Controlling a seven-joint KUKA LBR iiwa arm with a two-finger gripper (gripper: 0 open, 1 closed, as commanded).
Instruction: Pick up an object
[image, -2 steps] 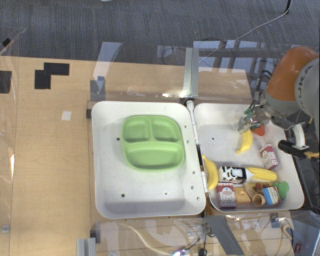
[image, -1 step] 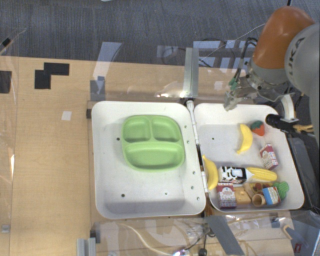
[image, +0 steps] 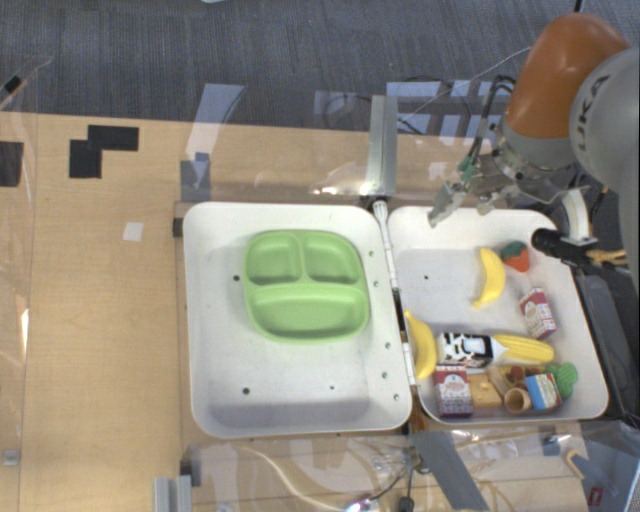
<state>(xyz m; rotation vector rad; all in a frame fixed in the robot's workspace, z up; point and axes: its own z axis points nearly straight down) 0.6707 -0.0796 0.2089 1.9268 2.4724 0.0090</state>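
A banana (image: 489, 277) lies near the right bin's (image: 440, 290) far edge, other items crowding its near right corner. The left bin (image: 215, 330) holds 1 green tray (image: 304, 284). The gripper (image: 462, 197) hovers over the far rim, fingers apart, empty.

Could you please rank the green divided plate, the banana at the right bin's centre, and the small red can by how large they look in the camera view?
1. green divided plate
2. banana
3. small red can

A robotics lab: pale wooden bench (image: 90, 330) bearing two shallow white plastic bins (image: 215, 400), clear acrylic guard panels (image: 215, 105) behind them.
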